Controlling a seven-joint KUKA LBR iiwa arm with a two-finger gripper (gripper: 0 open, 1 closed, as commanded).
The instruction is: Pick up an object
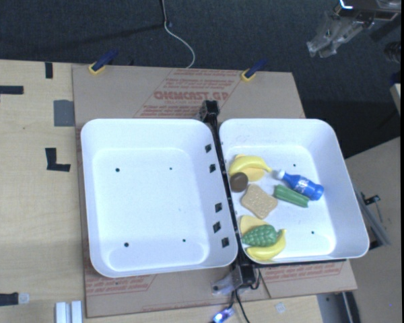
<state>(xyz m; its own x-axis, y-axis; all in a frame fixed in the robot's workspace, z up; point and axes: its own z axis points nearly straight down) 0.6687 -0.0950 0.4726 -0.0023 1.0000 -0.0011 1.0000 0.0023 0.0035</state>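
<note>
Lower banana (pixel 268 249) beside green toy (pixel 261 235) in right bin (pixel 337 180) | pincer (pixel 323 42) top right, grip unclear

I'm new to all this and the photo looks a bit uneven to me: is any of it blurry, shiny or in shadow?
In the camera view, the gripper at the top right is soft and smeared, with a bright glint above it; the toy food, such as the blue bottle, is fairly sharp; the white bins are evenly lit with soft shading along their inner walls; the backdrop is dark.
</note>
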